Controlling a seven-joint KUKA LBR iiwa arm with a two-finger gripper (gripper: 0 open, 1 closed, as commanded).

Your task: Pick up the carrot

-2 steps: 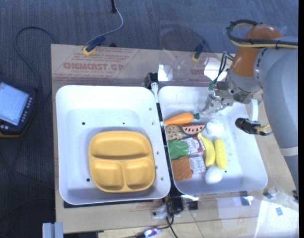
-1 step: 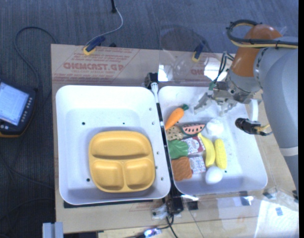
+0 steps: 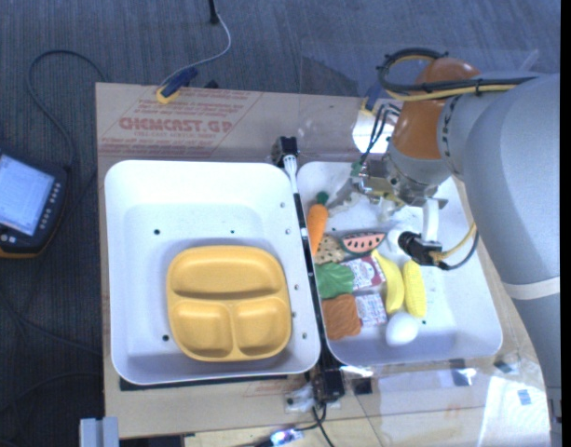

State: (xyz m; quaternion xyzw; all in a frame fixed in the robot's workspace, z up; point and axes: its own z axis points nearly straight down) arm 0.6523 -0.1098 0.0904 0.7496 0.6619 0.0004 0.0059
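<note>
The carrot (image 3: 316, 223) is a small orange toy with a green top. It lies along the left wall of the right bin (image 3: 471, 329), near the bin's back. My gripper (image 3: 367, 187) hangs over the back of the same bin, to the right of the carrot and a little behind it, apart from it. The grey arm with its orange band (image 3: 417, 133) reaches in from the right and hides the bin's back right corner. Nothing shows between the gripper and the carrot.
Crowded beside the carrot are a watermelon slice (image 3: 363, 242), a cracker (image 3: 329, 249), a green piece (image 3: 335, 278), an orange piece (image 3: 341, 315), two bananas (image 3: 403, 287) and a white egg (image 3: 401, 329). The left bin (image 3: 136, 203) holds a yellow divided plate (image 3: 229, 301).
</note>
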